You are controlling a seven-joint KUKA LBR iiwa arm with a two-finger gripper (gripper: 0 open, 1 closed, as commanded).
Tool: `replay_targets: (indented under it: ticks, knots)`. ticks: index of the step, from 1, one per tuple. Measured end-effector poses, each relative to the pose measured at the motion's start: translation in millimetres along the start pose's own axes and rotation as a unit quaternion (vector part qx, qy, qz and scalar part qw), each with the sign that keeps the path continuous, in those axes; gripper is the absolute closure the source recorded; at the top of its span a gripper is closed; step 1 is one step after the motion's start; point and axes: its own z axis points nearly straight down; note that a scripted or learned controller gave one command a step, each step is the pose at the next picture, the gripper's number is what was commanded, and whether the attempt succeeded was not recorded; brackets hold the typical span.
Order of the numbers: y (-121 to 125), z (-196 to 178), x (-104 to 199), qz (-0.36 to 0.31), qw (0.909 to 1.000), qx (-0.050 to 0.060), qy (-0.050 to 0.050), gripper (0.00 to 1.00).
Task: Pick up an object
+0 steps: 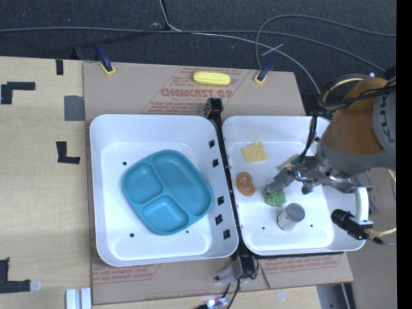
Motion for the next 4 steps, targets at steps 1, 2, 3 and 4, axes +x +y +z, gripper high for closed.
replay_targets:
  ticks: [1, 2, 3, 4]
  knots:
    - [4, 45, -1, 0.000, 1.0000, 0.000, 0.000, 0.00]
    - [4, 78, -1, 0.000, 1.0000, -0.003, -0.001, 0.00]
    - [5, 66, -2, 0.000, 1.0000, -0.004, -0.001, 1.00]
    - [11, 17, -10, 0.000, 1.0000, -0.005, -0.001, 1.00]
